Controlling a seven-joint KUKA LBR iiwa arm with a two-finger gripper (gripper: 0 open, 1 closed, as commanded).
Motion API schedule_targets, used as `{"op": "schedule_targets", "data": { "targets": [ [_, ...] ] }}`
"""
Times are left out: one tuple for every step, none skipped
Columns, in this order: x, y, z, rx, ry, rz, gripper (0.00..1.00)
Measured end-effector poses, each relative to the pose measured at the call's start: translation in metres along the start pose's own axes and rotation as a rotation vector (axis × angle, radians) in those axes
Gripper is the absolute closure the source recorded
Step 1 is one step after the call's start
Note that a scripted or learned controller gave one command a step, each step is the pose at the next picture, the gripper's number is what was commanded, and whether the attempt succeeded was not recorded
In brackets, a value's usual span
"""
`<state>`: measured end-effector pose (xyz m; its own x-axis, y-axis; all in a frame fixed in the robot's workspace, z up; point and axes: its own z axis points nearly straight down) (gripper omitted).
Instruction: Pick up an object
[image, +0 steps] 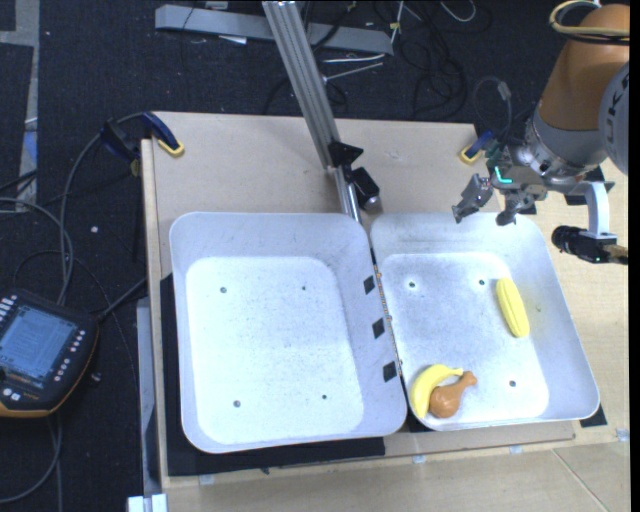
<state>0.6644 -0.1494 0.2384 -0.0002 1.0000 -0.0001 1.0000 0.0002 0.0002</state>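
Banana and orange drumstick toy are lying touching at the near edge of the right bin, drumstick overlapping the banana. Yellow corn cob is sitting well apart, toward the bin's right edge. Hand is hovering over the bin's far edge, fingers spread, pinching nothing. Left bin is sitting alongside on the desk.

— What are the bins made of?
— Both white bins look like matt plastic, finely speckled. The table is pale, smooth wood.
— And at twelve o'clock?
— A brushed metal rail; the corn cob looks glossy plastic.
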Motion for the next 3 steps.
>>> {"op": "schedule_targets", "data": {
  "targets": [
    [0.0,0.0,0.0,0.0,0.0,0.0,0.0],
    [-0.007,-0.002,0.045,0.004,0.001,0.0,0.0],
    [-0.009,-0.004,0.088,0.004,0.001,0.0,0.0]
  ]
}}
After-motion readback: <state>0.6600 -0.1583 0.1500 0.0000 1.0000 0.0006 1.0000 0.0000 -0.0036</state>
